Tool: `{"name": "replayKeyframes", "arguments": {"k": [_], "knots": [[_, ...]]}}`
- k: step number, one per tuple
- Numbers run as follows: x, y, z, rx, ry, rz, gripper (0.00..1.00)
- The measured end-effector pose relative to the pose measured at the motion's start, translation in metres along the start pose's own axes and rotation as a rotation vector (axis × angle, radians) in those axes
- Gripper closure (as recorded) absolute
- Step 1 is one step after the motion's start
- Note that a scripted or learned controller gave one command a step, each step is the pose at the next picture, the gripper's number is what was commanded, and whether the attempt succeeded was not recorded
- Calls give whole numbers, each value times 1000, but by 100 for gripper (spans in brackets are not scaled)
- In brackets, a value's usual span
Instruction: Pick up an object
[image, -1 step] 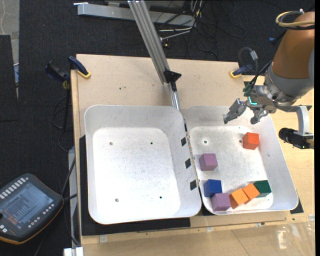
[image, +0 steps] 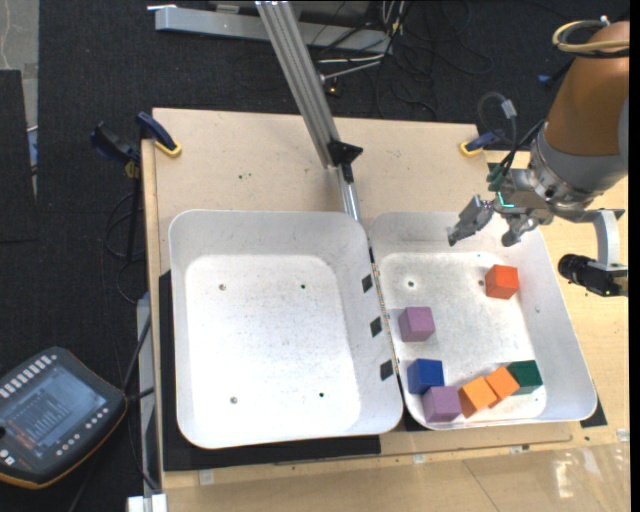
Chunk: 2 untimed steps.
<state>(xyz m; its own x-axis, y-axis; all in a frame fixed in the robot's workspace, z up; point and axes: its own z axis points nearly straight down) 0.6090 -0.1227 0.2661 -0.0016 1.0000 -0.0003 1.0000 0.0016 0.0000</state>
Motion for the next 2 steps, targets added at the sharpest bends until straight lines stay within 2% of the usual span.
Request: {"name": "replayKeyframes", "arguments": {"k": [2], "knots": [[18,7,115,6,1,-2,0]]}}
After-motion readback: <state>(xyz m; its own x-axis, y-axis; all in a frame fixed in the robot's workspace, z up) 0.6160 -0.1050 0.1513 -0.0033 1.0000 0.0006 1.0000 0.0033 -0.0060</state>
